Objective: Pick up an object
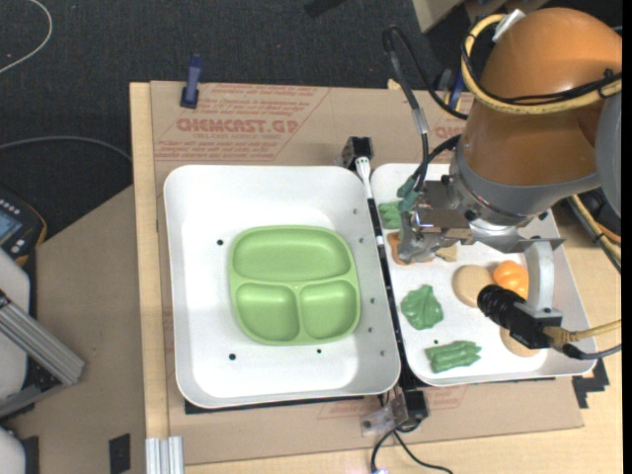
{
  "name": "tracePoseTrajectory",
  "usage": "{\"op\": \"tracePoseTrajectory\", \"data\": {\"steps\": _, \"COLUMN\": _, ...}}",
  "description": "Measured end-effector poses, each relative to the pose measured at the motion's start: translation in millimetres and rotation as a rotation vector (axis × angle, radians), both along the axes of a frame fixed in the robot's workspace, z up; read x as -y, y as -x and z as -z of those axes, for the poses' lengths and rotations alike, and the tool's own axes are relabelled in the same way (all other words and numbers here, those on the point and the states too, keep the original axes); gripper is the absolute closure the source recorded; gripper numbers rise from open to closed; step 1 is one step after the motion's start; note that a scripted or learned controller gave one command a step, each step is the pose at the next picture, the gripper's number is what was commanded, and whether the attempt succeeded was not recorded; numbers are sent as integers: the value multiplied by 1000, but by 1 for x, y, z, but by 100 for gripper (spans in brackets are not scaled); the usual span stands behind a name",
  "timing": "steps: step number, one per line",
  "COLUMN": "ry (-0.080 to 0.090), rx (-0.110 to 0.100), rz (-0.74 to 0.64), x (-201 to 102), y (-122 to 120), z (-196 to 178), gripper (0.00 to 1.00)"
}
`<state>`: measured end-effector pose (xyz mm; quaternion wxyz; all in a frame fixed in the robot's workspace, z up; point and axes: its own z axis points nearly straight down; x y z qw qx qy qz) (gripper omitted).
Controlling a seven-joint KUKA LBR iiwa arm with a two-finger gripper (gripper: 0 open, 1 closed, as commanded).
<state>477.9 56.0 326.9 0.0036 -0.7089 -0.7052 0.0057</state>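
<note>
While end effector (413,245) crowds right bin's (568,363) left wall.

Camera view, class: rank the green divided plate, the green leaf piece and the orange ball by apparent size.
1. green divided plate
2. green leaf piece
3. orange ball, partly hidden by the arm, so its rank against the leaf is unsure.

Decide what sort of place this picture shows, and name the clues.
Probably a robotics lab test bench: a robot arm reaches over two white bins, with a green divided plate and toy food pieces inside, cables trailing.
</note>
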Motion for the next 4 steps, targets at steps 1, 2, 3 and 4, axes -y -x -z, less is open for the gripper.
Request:
{"op": "tracePoseTrajectory", "data": {"steps": 1, "ry": -8, "rx": 31, "rz": -10, "x": -36, "y": -2, "z": -137, "gripper": 100}}
{"op": "tracePoseTrajectory", "data": {"steps": 2, "ry": 0, "rx": 3, "rz": 1, "x": 8, "y": -6, "z": -36, "gripper": 100}}
{"op": "tracePoseTrajectory", "data": {"steps": 3, "ry": -3, "rx": 17, "rz": -5, "x": 5, "y": -8, "z": -53, "gripper": 100}}
{"op": "tracePoseTrajectory", "data": {"steps": 4, "ry": -4, "rx": 17, "rz": -8, "x": -14, "y": -1, "z": -72, "gripper": 100}}
